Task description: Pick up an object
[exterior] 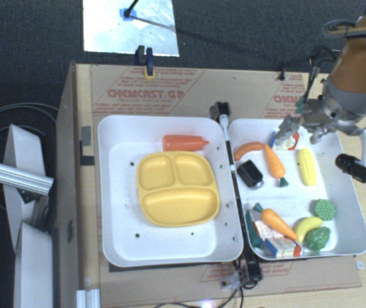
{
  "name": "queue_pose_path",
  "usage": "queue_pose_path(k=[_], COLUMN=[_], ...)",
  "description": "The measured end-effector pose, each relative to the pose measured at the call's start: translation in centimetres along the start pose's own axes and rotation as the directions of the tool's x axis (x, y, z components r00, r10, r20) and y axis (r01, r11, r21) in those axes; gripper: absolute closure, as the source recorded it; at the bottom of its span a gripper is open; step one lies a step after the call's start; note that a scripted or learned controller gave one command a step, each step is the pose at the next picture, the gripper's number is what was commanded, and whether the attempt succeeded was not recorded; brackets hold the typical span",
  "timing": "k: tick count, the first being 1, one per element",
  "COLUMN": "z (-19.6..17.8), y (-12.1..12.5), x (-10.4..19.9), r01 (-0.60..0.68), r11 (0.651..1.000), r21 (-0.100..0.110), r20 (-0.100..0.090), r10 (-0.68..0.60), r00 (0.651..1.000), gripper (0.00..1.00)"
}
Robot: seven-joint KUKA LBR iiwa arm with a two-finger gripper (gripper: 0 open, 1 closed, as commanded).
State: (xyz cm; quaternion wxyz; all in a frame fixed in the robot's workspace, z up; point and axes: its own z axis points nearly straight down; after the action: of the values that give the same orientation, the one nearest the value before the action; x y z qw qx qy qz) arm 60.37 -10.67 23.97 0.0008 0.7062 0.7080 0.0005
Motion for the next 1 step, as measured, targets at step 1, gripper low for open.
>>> queue_pose_path(k=[1], z=[6.24], y=[0.53], x=[-1.14], r01=[-0.001], r11=[1.000], r21=[0.003], r20=[0.000], r10=[0.001], r00=[1.000], gripper=[0.00])
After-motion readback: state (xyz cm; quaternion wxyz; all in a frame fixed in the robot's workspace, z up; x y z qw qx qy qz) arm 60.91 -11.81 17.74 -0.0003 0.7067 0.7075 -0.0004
